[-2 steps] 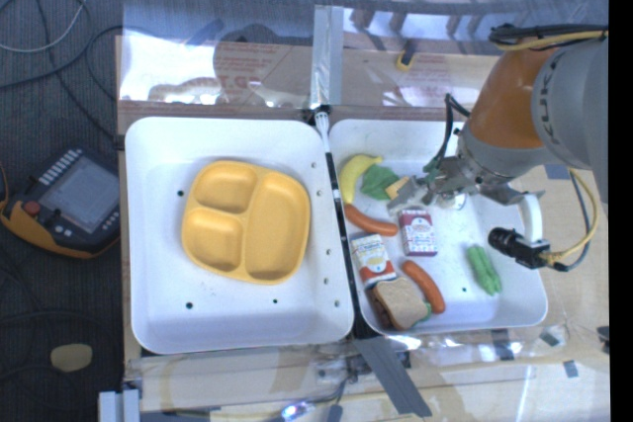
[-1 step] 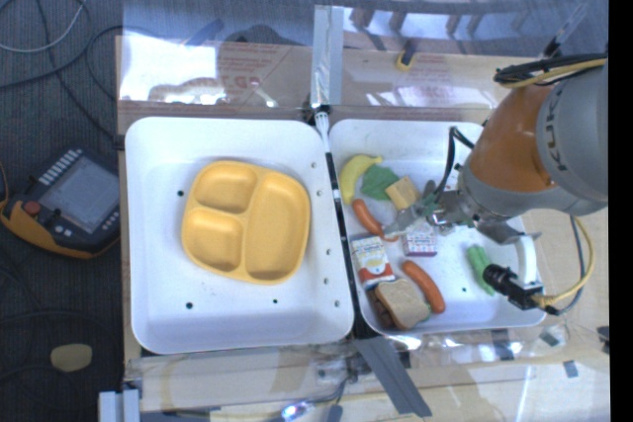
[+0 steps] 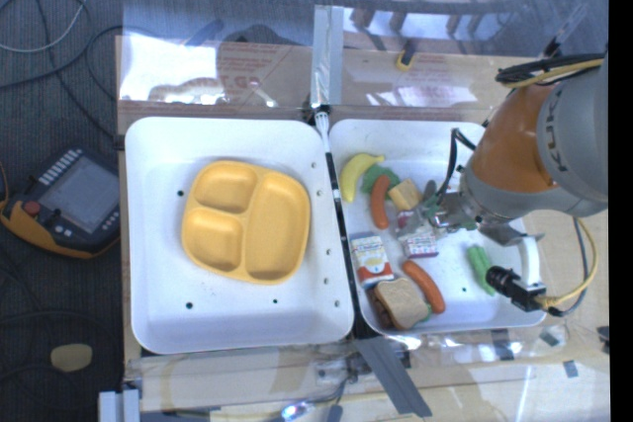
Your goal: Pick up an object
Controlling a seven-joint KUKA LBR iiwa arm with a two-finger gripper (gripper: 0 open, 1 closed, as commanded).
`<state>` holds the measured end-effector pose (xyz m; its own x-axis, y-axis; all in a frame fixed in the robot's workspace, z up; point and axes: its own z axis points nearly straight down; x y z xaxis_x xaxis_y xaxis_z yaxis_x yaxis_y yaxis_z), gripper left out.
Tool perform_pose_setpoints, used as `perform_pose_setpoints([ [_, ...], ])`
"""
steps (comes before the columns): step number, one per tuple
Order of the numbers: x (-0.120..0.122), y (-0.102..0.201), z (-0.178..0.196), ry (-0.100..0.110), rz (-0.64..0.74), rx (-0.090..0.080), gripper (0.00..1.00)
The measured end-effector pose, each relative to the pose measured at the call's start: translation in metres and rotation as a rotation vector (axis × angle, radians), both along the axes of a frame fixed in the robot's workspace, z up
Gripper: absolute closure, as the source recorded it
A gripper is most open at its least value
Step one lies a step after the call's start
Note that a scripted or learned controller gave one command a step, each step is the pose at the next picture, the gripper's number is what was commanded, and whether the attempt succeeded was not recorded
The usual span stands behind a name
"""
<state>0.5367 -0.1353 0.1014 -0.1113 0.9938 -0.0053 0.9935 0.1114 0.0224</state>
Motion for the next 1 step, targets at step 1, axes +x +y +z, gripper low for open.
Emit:
perform_pose_setpoints([
  [1, 0.0710, 0.0585, 0.0820, 0.024, -0.012, 0.001, 1.00],
])
